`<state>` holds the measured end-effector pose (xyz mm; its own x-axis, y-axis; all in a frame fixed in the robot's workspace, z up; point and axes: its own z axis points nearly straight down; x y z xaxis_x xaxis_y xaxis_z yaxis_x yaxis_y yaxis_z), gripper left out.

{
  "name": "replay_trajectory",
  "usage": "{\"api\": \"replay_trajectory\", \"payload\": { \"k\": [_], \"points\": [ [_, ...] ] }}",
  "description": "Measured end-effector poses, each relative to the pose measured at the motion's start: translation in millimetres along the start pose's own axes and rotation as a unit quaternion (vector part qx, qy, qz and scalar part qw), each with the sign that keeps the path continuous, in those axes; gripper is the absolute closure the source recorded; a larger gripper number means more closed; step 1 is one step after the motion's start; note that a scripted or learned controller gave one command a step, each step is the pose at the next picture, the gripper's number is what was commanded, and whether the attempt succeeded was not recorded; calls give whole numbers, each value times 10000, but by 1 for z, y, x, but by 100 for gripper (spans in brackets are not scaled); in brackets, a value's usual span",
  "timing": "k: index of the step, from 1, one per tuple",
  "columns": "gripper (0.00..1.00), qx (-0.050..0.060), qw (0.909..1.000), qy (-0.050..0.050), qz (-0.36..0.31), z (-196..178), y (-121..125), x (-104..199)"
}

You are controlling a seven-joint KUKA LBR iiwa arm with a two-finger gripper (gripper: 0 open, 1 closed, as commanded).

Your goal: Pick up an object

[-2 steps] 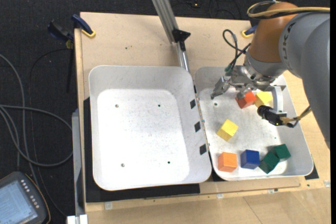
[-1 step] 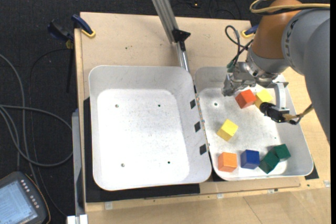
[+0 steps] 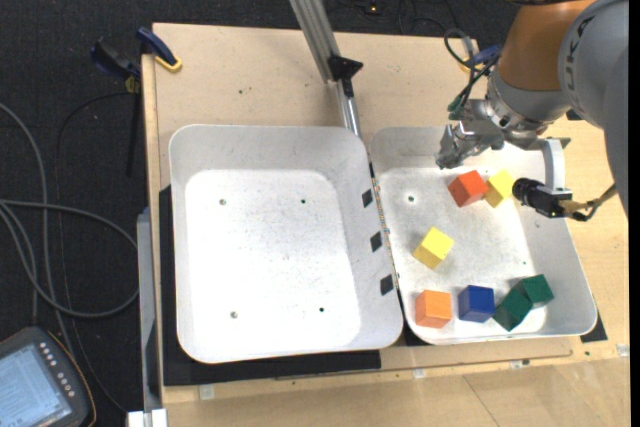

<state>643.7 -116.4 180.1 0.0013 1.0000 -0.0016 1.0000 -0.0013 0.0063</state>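
My gripper (image 3: pixel 452 153) hangs over the far edge of the right bin (image 3: pixel 560 260), just up and left of a red-orange block (image 3: pixel 466 188). A small yellow block (image 3: pixel 499 188) touches that red-orange block on its right. Another yellow block (image 3: pixel 434 247) lies mid-bin. Along the near edge sit an orange block (image 3: pixel 433 308), a blue block (image 3: pixel 477 303) and two green blocks (image 3: pixel 524 300). Nothing shows between the gripper's tips.
The left bin (image 3: pixel 265 240) lies beside the right one, joined by black clips (image 3: pixel 378 240). A metal pole (image 3: pixel 305 0) slants in from the top. A black fitting with a cable (image 3: pixel 545 197) hangs over the right bin's far right side.
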Motion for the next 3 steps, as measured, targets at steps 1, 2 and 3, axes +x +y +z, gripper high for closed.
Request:
{"api": "replay_trajectory", "payload": {
  "k": [1, 2, 3],
  "points": [
    [100, -6, 10000, -1, -15, -50, 2, 0],
    [100, 13, 10000, 13, -46, -61, 3, 52],
    [100, 24, 10000, 16, -51, -70, -2, 108]
  ]
}}
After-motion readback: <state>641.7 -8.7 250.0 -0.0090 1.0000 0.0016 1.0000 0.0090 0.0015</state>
